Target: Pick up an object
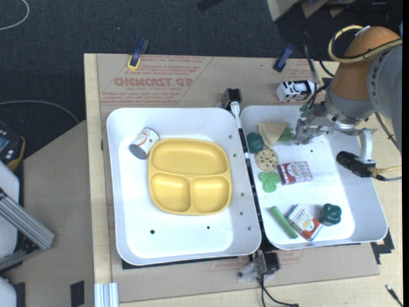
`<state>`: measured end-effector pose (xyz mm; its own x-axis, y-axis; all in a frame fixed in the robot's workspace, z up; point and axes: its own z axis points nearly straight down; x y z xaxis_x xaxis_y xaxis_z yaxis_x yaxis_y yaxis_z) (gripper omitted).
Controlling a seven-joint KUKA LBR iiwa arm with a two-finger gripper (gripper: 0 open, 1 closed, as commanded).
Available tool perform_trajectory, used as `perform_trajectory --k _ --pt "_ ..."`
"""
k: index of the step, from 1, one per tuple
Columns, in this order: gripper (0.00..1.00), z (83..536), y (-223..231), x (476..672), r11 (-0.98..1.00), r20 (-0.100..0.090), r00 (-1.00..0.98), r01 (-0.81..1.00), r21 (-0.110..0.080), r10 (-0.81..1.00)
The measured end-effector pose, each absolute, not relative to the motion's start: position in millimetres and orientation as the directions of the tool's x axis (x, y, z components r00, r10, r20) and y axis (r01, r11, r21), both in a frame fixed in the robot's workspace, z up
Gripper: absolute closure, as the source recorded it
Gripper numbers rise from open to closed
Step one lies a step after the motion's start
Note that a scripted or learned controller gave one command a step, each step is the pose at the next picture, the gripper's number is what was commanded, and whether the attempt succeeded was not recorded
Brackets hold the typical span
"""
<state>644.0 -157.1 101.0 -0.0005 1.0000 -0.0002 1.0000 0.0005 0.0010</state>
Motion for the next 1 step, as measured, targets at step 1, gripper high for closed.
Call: perform_trajectory --k 1 --pt "1.0 164.7 -159.6 642.2 -0.001 -0.002 0.001 1.0 0.007 1.0"
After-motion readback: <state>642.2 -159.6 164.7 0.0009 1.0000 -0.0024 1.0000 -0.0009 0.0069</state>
